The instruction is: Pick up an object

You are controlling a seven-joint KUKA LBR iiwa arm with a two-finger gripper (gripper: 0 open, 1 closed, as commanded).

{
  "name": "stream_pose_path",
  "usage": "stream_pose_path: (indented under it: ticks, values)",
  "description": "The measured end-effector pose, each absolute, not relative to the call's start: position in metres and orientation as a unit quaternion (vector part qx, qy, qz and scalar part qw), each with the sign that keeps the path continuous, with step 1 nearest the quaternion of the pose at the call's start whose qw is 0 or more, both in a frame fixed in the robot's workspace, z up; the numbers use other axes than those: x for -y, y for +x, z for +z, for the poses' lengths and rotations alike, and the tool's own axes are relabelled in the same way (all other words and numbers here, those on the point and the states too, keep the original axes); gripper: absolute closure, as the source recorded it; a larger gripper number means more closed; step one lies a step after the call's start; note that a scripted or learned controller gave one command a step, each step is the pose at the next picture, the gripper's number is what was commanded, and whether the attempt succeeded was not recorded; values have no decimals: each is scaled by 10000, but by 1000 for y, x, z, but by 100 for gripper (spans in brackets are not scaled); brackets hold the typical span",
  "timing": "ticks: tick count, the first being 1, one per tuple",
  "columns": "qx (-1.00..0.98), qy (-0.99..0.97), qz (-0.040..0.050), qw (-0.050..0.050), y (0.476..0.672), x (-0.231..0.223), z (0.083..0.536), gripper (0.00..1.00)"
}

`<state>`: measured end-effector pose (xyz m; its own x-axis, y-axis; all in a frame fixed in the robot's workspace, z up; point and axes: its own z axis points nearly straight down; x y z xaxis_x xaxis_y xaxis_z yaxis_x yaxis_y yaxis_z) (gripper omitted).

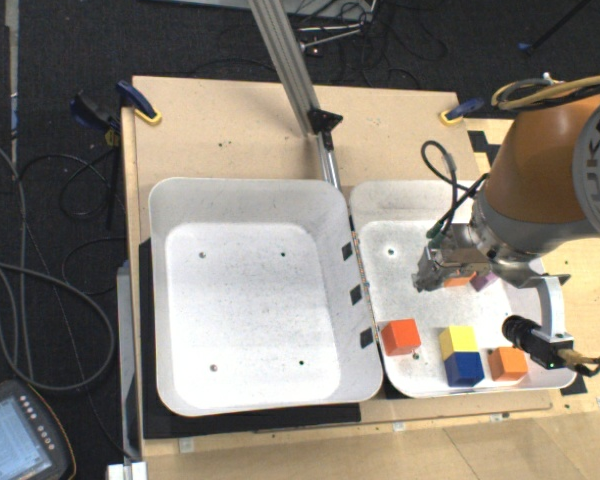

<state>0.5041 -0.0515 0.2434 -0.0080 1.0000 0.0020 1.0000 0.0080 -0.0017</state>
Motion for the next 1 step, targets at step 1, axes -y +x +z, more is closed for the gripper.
stream_pose_path:
  ticks: [1]
  values:
    - [7099, -7043, -1, 13, 498, 1, 232, 100]
